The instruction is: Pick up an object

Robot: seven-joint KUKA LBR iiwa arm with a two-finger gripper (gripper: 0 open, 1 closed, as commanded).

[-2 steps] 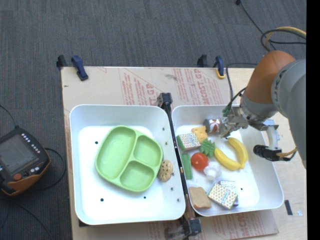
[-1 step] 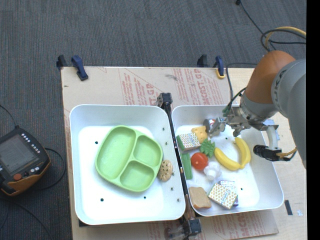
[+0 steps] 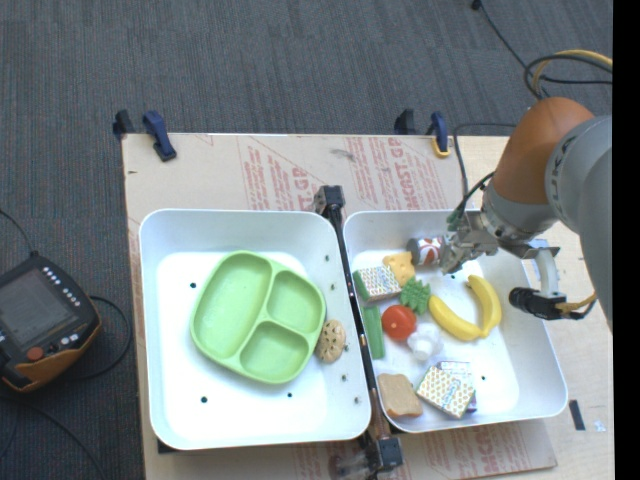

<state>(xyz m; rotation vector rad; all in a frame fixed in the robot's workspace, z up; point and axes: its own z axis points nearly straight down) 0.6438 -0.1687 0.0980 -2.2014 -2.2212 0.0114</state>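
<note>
My gripper [image 3: 453,255] hangs low over the back of the right bin [image 3: 530,368], just right of a small red and white can [image 3: 427,252] and above the top of two yellow bananas [image 3: 472,308]. Nothing visibly sits in its grasp. Around it lie a yellow piece [image 3: 400,266], a striped box [image 3: 378,282], a green leafy piece [image 3: 415,295], a red tomato [image 3: 399,321], a white garlic [image 3: 425,344], a green stick [image 3: 373,333], a slice of toast [image 3: 402,395] and a colourful carton [image 3: 447,388].
The left bin [image 3: 165,368] holds a green divided plate [image 3: 260,318] and a cookie [image 3: 331,339] by its right wall. A black divider clamp [image 3: 330,200] sits between the bins. A handheld pendant [image 3: 40,318] lies on the floor at left.
</note>
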